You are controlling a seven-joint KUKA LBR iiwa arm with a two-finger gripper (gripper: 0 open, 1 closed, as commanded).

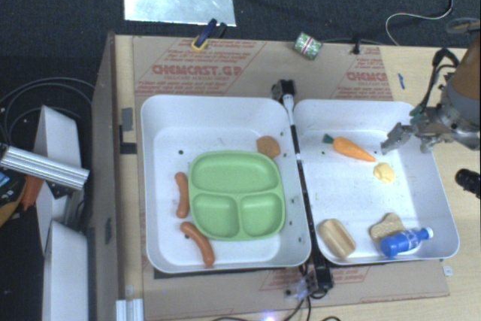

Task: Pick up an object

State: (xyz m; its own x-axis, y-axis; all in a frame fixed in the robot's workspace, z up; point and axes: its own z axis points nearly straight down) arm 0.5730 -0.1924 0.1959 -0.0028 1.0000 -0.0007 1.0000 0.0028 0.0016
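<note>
Carrot (pixel 353 149), the object nearest the fingers, is lying in the upper part of the right bin (pixel 443 218), its long axis running at a slant from upper left to lower right; the green leafy stub is pointing upper left, toward the divider between the bins, and the orange taper is pointing lower right. It looks smooth and plastic. The gripper (pixel 396 137) is hovering just to the carrot's right, over the bin's upper right area, apart from the carrot; one grey finger is showing, angled down-left, and whether the fingers are spread or pressed together cannot be told. Nothing is visibly sitting between them. Just below the carrot's tip a small pale yellow lump (pixel 384 173) is resting. Further down, along the bin's near wall, a tan oblong bread roll (pixel 337 237), a brown slice of bread (pixel 387 225) and a blue bottle with a white cap (pixel 404 240) are lying, the bottle touching the slice. In the left bin (pixel 161 162) a glossy green three-compartment plate (pixel 237 195) is sitting, with two reddish sausages (pixel 181 195) beside its left edge and a round brown cookie (pixel 268 146) at its upper right corner.
</note>
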